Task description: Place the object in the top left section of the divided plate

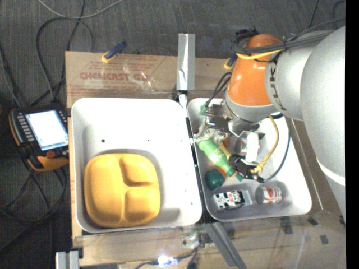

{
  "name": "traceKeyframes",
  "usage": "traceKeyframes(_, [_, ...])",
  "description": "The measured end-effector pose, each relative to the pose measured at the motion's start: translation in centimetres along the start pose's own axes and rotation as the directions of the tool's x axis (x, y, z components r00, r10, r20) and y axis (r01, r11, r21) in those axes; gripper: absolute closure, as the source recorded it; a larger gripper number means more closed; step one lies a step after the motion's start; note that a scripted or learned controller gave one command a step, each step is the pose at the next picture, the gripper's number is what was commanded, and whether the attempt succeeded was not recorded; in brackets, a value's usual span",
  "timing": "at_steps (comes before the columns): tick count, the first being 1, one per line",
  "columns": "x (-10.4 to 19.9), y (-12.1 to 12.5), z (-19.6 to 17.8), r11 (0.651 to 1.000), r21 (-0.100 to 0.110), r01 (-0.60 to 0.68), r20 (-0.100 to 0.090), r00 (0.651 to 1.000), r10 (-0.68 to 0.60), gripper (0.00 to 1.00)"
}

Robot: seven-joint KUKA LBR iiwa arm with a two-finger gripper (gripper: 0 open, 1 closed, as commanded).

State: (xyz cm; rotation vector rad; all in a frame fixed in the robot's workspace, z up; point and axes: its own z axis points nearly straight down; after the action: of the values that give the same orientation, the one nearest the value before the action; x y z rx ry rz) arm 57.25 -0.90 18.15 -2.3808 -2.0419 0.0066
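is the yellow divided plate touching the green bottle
Apart. The camera view shows the yellow divided plate lying in the left bin and the green bottle in the right bin, with both bin walls between them.

One fixed camera above the bench [78, 72], slanting down on both white bins [78, 116]

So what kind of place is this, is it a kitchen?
Probably not a kitchen; it looks like a robot lab. A big grey and orange arm reaches over two white bins, cables trail across the carpet, and a control tablet sits beside the bench. The yellow divided plate looks like practice gear.
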Motion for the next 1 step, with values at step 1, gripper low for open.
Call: traceKeyframes(1, [0.32,-2.19,0.04,0.986,0.002,-0.169,0.001,0.986,0.169,1.00])
